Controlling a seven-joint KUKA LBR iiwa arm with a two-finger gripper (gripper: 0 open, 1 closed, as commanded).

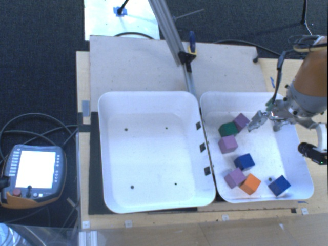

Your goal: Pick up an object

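The gripper hangs over the upper part of the right bin, its two fingers spread wide with nothing between them; one fingertip points toward nine o'clock, the other sits toward three o'clock of it. Behind it, toward two o'clock, rises the arm with its orange band. Just at nine o'clock of the left fingertip lies a purple cube, close to it though not gripped. At eight o'clock of that cube sits a green cube, touching or nearly touching a second purple cube at its six o'clock. Further toward six o'clock comes a blue cube, then a third purple cube with an orange cube pressed against its four o'clock side. Another blue cube lies apart near the bin's lower right corner. The left bin stands beside the right one, at nine o'clock. Off the bench, far toward nine o'clock, rests a teach pendant.
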